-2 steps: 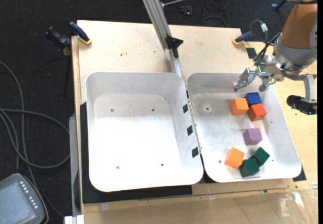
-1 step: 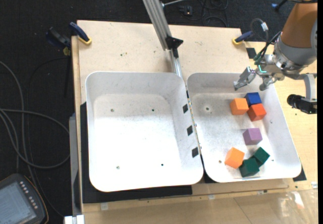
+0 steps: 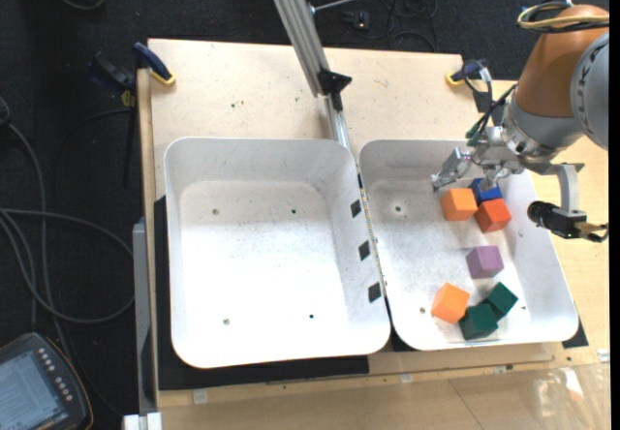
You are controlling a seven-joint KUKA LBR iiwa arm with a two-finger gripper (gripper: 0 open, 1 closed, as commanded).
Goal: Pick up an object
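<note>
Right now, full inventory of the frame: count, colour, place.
bins: 2, white, side by side on the bench
orange blocks: 3, right bin; two by the gripper, one near the front edge
blue block: 1, right bin, under the gripper, partly hidden
purple block: 1, middle of right bin
green blocks: 2, dark green, front of right bin, touching
clamps: 2, blue and yellow, bench's back corners
pendant: 1, floor, lower left
gripper: 1, low over the upper blocks
arm: 1, grey with orange band
</note>
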